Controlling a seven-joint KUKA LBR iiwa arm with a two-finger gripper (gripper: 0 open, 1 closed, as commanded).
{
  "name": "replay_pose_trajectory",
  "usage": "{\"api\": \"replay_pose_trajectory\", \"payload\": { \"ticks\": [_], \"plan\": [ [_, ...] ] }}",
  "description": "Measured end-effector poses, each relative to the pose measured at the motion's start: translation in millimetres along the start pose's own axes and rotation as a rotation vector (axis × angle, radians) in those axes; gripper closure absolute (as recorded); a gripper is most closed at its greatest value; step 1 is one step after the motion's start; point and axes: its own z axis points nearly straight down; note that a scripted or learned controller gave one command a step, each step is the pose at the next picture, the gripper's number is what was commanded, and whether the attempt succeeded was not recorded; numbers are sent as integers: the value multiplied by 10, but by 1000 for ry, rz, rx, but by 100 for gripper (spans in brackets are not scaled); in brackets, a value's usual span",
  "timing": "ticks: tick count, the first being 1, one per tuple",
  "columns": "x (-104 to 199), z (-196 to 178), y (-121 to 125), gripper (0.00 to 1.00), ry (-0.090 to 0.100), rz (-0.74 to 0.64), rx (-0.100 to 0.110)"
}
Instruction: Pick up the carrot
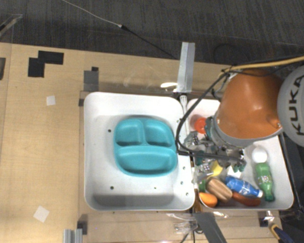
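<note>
Camera view: pincer low over the right bin at lower right; its grip state cannot be told. Carrot lies below it.

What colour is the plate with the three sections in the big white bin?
The divided plate is turquoise blue, seen in the camera view, lying in the left bin.

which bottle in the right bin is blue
The blue bottle lying on its side by the bin's front edge; the green bottle beside it has a white cap.

Teal tray in left bin, arm over right bin
</note>
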Motion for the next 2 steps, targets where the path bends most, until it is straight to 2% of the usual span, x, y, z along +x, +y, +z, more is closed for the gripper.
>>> {"api": "replay_pose_trajectory", "payload": {
  "ticks": [1, 2],
  "plan": [
    [-30, -118, 12, 100, -9, -4, 1],
    [23, -451, -433, 100, -2, 339, 2]
  ]
}}
